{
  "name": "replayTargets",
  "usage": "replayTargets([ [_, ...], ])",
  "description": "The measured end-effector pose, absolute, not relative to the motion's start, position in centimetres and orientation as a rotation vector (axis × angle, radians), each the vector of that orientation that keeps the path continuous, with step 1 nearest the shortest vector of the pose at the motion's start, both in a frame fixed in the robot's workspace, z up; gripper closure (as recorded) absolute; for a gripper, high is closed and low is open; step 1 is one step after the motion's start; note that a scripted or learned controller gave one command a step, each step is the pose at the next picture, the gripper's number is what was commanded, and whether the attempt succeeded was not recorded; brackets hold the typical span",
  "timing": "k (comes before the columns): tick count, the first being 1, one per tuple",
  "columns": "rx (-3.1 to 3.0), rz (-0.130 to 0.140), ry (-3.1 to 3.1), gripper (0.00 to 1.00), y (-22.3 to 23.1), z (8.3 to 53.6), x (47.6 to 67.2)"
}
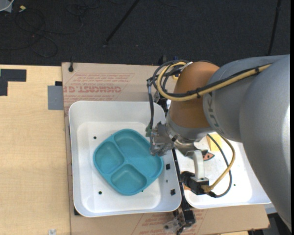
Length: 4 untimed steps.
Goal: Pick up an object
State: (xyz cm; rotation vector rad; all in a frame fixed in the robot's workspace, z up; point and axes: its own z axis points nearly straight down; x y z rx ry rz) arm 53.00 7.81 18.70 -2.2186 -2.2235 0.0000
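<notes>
In the left bin (83, 131) a teal divided plate (126, 161) lies flat, its right rim just beneath the end effector (156, 146); whether that is wide or narrow I cannot tell. Pinching the raised rim squarely looks the best bet, since a flat, smooth plate would likely slip from a shallow grip

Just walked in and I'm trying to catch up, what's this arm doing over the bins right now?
The grey arm reaches in from the right, and its gripper is down at the right edge of a teal divided plate. The plate lies flat in the left white bin. Whether the plate is grasped cannot be told from here.
</notes>
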Motion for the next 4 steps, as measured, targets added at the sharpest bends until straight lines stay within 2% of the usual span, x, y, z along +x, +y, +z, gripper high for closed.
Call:
replayTargets([
  [1,-2.224,-0.027,-2.230,1.00,14.8,11.0,50.8],
  [2,-2.218,0.000,-2.225,1.00,14.6,13.3,55.2],
  [3,-2.219,-0.004,-2.224,1.00,16.9,21.2,56.3],
  [4,-2.230,-0.001,-2.218,1.00,8.7,29.0,56.9],
])
